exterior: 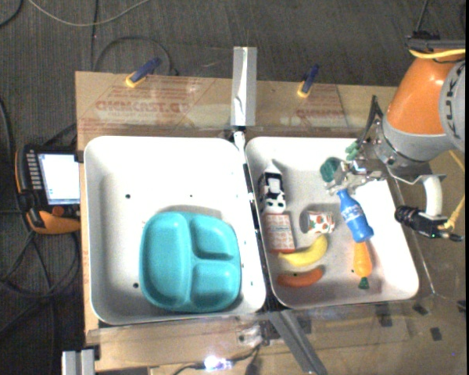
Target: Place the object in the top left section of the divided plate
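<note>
A teal divided plate (191,261) lies in the left bin (109,170), toward its front. My gripper (352,172) hangs over the back right of the right bin (297,158), just above the cap end of a blue bottle (355,219) that lies on the bin floor. A small green object (331,167) sits right beside the gripper on its left. No object can be seen lifted off the bin floor.
The right bin also holds a black-and-white cow-patterned bottle (274,193), a pale carton (279,231), a small white cup with red spots (319,223), a banana (304,255), a red sausage (300,277) and a carrot (363,261). A pendant (48,187) lies left of the bins.
</note>
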You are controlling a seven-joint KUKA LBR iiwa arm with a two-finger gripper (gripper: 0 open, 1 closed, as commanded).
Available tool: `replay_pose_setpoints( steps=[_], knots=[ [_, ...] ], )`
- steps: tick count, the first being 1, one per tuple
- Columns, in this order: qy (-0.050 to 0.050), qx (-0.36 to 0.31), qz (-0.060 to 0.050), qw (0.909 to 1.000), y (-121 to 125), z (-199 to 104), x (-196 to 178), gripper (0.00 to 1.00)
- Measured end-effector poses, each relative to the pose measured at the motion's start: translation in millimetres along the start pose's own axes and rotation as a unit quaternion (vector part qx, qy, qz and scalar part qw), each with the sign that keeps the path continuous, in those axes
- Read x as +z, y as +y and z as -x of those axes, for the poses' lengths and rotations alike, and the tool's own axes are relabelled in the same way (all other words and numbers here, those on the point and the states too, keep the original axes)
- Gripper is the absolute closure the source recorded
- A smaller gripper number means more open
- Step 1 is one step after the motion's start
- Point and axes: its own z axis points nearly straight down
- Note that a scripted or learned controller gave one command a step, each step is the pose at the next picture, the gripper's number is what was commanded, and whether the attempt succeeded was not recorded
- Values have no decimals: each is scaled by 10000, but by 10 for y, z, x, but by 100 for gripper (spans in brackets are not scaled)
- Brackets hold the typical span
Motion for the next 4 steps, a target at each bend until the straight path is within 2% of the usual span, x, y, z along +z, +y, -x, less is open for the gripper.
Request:
replay_pose_setpoints(
  steps=[1,2,3,4],
  knots=[
    [-17,-321,13,9995,148,-1076,180,100],
    [-18,-334,7,9994,-110,-1767,-16,100],
    [-26,-19,14,10000,-38,-1698,-420,100],
    [-32,-350,11,9994,-259,-2267,-446,100]
  ],
)
